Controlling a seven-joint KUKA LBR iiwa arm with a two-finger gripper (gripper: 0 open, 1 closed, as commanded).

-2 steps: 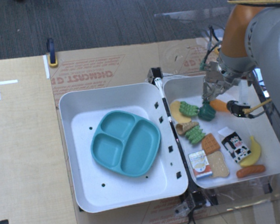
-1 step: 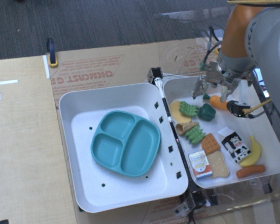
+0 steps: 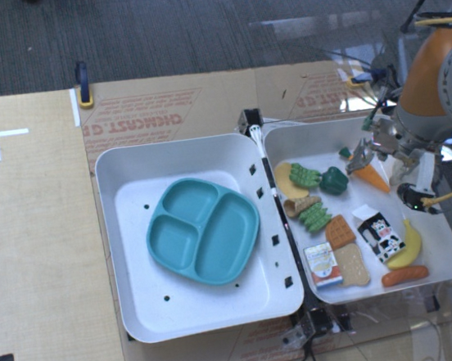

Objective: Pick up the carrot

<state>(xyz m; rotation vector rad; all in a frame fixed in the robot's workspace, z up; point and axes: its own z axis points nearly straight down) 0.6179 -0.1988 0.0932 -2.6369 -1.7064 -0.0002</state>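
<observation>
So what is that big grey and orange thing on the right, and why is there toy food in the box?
That is a robot arm. A camera above the bench looks down on it at a slant. At the arm's end is a gripper, like a hand with two fingers. It hangs over the right bin, just above the orange carrot it is meant to pick up. I cannot tell if it has hold of it.

That bin also holds a yellow banana, a green pepper, crackers and a small milk carton.

The left bin holds a teal plate with three sections.
</observation>
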